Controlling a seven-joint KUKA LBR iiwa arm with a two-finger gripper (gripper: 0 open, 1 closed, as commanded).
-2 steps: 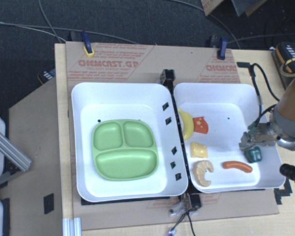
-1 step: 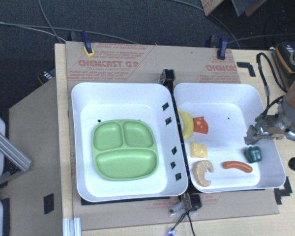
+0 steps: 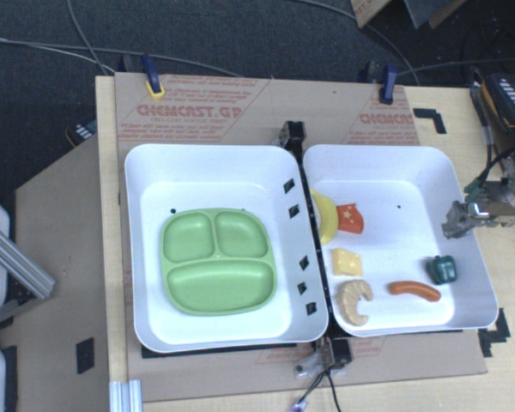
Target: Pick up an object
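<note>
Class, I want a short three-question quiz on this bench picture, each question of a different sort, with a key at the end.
1. True or false: the green divided tray lies in the right bin.
2. Which thing lies nearest the green toy? A) the croissant B) the sausage C) the cheese wedge
3. Fill in: the red piece rests beside a ______ item by the wall between the bins.

Key: 1 false, it lies in the left bin. 2 B. 3 yellow.
</note>
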